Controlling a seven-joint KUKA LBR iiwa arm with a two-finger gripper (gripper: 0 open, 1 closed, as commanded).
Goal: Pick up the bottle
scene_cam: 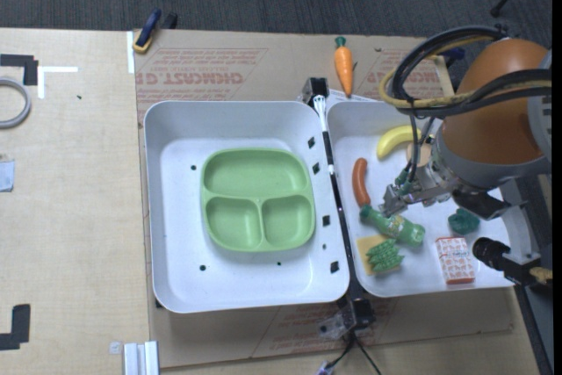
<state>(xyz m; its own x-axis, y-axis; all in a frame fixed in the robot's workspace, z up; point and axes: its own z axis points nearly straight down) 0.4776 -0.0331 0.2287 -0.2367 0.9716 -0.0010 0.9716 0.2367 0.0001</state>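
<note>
The gripper [395, 199] hangs low in the right bin [351, 120], just above the one green bottle [393, 225] lying there; I cannot tell its state. Around it lie one banana [394, 140], one sausage [360, 181], one green leafy toy [384, 256] and one small carton [455, 260]. The left bin [167, 215] holds one green divided plate [258, 200].

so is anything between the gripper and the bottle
Nothing visible is. The gripper sits just above the green bottle lying in the right bin. The orange sausage and spiky green toy lie beside the bottle, not over it.
</note>
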